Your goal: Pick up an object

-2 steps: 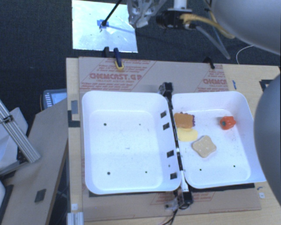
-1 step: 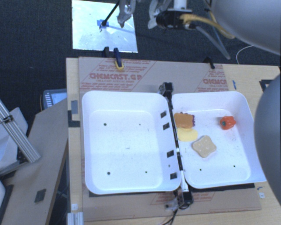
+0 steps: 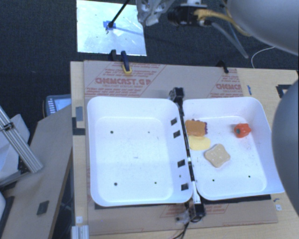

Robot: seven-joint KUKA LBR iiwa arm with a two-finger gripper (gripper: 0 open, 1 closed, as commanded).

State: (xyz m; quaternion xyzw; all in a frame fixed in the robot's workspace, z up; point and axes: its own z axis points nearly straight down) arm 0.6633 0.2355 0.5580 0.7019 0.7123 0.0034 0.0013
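Several toy foods lie in the right bin (image 3: 261, 182). A tan slice of toast (image 3: 217, 155) sits near its middle. A flat yellow piece (image 3: 199, 143) lies just left of it, and an orange-brown piece with a purple edge (image 3: 195, 128) rests by the left wall. A red-orange pepper-like toy (image 3: 241, 130) lies apart on the right. My gripper (image 3: 152, 13) hangs at the top edge of the view, well beyond the bins and high above the bench, with yellow cables behind it.
The left bin (image 3: 93, 154) adjoins the right one along a clipped central seam (image 3: 183, 140). A shiny metal sheet (image 3: 110, 28) lies on the dark floor behind the bench. The grey arm (image 3: 285, 140) looms along the right side. An aluminium rail (image 3: 18, 144) stands at the left.
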